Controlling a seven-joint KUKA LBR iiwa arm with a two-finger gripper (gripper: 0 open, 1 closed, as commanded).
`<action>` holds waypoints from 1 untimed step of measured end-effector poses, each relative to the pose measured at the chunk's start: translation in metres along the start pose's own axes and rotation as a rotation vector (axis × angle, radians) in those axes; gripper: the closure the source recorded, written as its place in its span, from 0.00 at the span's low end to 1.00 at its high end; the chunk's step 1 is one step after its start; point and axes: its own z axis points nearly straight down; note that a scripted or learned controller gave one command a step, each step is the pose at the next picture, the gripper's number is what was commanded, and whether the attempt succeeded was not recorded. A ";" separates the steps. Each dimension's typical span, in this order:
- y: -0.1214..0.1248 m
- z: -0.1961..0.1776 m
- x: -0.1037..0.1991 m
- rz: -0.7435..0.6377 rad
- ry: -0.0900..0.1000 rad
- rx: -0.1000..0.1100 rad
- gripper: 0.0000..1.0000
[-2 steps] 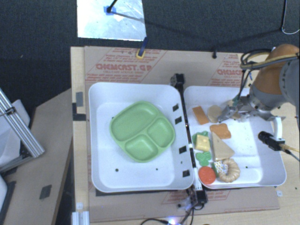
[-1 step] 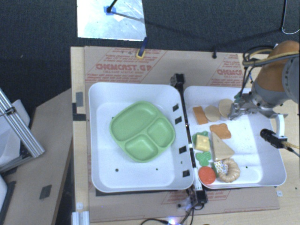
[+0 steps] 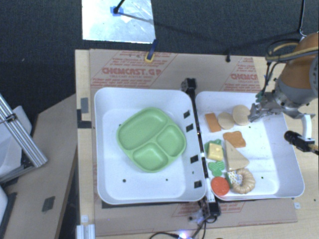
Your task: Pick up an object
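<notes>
The right bin [image 3: 279, 153] holds several toy foods along its left side: an orange slab [image 3: 213, 122], two tan round pieces [image 3: 227, 120] [image 3: 241, 114], an orange-brown piece [image 3: 235, 138], a yellow cheese block [image 3: 215, 151], a tan wedge [image 3: 235, 157], a green leafy piece [image 3: 217, 167], a red tomato [image 3: 220, 185] and a sprinkled doughnut [image 3: 242, 179]. My gripper [image 3: 255, 113] hangs at the bin's upper part, its tips just right of the rightmost tan round piece. Nothing shows between the fingers.
The left bin [image 3: 107, 148] holds a green three-compartment plate [image 3: 151, 139]. Black clips [image 3: 189, 128] line the divider between the bins. A black part of the arm [image 3: 299, 141] juts over the right bin's right side. A shiny sheet [image 3: 118, 15] lies beyond the bench.
</notes>
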 end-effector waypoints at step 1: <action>0.003 -0.042 -0.007 -0.001 0.000 0.001 1.00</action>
